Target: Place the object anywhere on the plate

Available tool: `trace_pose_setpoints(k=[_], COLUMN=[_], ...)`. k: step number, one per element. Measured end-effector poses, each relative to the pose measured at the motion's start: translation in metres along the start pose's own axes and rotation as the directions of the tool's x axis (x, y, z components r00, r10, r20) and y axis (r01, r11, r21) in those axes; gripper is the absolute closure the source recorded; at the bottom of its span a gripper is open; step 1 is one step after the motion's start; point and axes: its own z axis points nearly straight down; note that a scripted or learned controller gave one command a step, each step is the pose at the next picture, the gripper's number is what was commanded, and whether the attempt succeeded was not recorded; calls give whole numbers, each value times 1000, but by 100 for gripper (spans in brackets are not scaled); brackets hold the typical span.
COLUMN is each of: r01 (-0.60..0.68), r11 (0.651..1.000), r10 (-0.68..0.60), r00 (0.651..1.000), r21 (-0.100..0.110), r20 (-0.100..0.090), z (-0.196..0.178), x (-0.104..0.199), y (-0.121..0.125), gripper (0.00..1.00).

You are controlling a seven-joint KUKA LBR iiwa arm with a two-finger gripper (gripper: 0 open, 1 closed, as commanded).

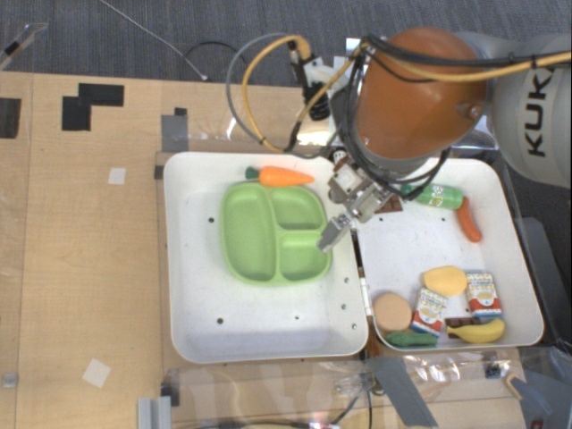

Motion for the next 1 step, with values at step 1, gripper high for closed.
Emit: trace_pose_setpoints(k=[1], r01=[-7], r11=[1000], r10=[7], r00=[1000], r21=[0], r20=[2], z=[-10], x=[2], y=[-1], gripper=[100])
